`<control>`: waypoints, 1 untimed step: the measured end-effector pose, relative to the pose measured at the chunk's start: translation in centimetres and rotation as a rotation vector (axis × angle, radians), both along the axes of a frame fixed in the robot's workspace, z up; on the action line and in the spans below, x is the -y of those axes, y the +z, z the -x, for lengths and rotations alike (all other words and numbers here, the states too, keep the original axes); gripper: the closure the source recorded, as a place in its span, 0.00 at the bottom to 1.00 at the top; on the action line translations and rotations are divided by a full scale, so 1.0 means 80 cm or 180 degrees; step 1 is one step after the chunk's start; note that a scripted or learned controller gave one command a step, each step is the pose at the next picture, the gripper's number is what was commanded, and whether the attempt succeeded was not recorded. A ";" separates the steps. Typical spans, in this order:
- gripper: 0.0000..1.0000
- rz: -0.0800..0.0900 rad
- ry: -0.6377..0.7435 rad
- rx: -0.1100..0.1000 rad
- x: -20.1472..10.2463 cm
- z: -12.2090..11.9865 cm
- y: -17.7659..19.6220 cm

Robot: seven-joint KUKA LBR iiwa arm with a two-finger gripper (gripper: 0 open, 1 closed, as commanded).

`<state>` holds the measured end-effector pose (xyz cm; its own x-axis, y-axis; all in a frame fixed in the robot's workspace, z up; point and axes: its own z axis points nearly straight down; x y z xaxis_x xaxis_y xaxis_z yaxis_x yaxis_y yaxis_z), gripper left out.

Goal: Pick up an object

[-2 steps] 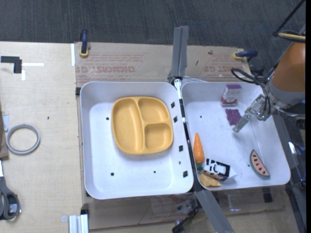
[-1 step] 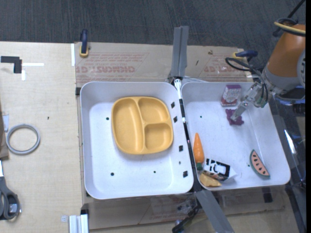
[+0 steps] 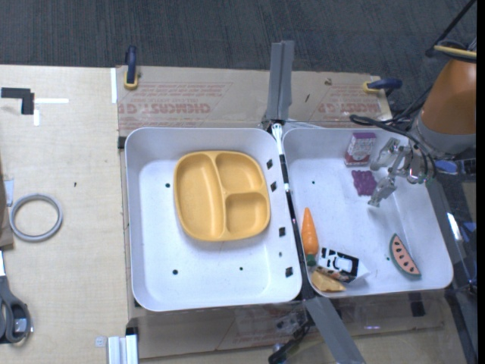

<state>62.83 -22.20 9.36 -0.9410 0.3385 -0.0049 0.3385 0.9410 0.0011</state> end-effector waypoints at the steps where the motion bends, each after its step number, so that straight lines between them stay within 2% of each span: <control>1: 1.00 0.0003 -0.0013 0.0023 0.001 -0.002 0.014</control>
